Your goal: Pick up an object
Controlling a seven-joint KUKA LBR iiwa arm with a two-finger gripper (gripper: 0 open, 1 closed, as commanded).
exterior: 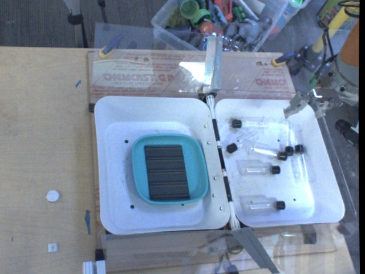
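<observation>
Several clear vials with black caps lie scattered in the right white bin (pixel 328 210): one near the far edge (pixel 250 122), one in the middle (pixel 256 167), one near the front (pixel 259 203). The left white bin (pixel 111 124) holds a teal tray (pixel 197 178) with a dark ridged block (pixel 166 173) in it. My gripper (pixel 305 103) hangs over the right bin's far right corner, off to the right of the vials and apart from all of them. Behind it the grey arm (pixel 342 79) comes in from the right.
A clear tub of colourful toys (pixel 228 10) stands behind the bins, past a sheet of clear plastic with red print (pixel 148 76). A metal strip (pixel 213 64) rises along the divide between the bins. A small white disc (pixel 52 196) lies on the wooden bench at left.
</observation>
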